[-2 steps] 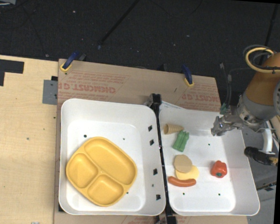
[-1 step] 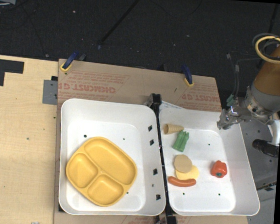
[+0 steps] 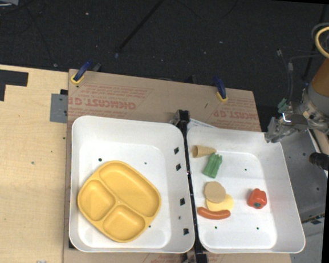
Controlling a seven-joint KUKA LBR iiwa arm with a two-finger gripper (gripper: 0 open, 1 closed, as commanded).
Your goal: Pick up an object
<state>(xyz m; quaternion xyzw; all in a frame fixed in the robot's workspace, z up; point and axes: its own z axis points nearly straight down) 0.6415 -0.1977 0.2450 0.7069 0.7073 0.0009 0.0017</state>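
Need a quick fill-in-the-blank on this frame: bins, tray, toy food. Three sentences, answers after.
1. The yellow divided tray lies in the ____ bin.
2. The red pepper lies in the right bin, to the ____ of the burger bun in the camera view.
3. The ice cream cone lies just above the ____ block.

Answers: left; right; green

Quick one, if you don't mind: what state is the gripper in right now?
Gripper: cannot be told; it sits above the right bin's far right corner, with no object between its fingers.
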